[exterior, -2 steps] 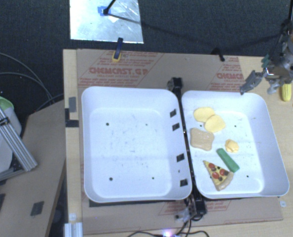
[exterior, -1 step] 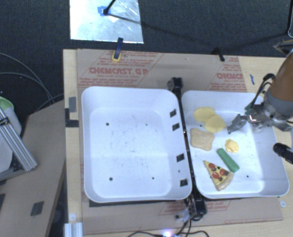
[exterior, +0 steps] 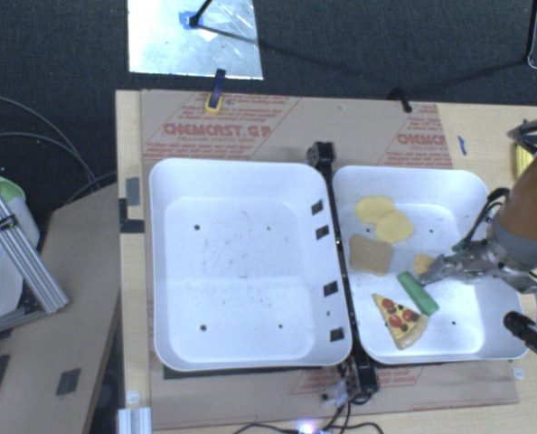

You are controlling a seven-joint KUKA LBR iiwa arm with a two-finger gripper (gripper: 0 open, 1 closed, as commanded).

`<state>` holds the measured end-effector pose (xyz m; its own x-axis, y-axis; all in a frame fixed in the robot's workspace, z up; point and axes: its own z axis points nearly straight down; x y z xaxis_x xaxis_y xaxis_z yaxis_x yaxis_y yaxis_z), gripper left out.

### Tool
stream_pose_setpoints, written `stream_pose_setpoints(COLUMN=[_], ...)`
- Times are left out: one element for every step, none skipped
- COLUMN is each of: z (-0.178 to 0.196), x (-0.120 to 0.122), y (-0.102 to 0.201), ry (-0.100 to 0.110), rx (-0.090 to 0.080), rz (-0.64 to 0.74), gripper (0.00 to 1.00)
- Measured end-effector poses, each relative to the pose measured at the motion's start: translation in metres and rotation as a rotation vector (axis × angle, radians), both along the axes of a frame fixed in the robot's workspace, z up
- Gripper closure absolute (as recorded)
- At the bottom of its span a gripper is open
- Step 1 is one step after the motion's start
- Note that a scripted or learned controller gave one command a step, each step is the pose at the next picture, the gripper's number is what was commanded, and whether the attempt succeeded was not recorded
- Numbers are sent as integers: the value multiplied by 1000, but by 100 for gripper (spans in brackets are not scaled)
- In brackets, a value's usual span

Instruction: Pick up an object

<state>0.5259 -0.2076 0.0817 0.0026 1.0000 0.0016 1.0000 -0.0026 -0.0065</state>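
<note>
Right bin (exterior: 467,186), mid-frame right: five toy food pieces on its white floor. Green stick (exterior: 417,293), smooth and bar-shaped, long axis running upper left to lower right, lies at the bin's centre. Just below it, a pizza slice (exterior: 400,318), flat wedge with red discs on yellow; its point aims to the upper left, crust edge to the lower right. Above: two pale yellow round chips (exterior: 385,218), overlapping, and a tan square slab (exterior: 371,255) with a matte, bread-like face. A small yellow piece (exterior: 422,263) sits beside the slab.

Gripper (exterior: 434,272) reaches in from the right edge, metallic tips low over the bin, just above the green stick's upper end and next to the yellow piece. Whether the tips are apart or together: cannot tell.

Left bin (exterior: 241,174): shallow moulded white plastic, rounded corners.
</note>
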Motion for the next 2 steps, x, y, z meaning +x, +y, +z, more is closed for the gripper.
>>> stream_pose_setpoints(z=[2, 14], x=[-41, -38], y=[48, 46], ry=[-4, -12], rx=[1, -2], rz=[4, 4], gripper=[0, 100])
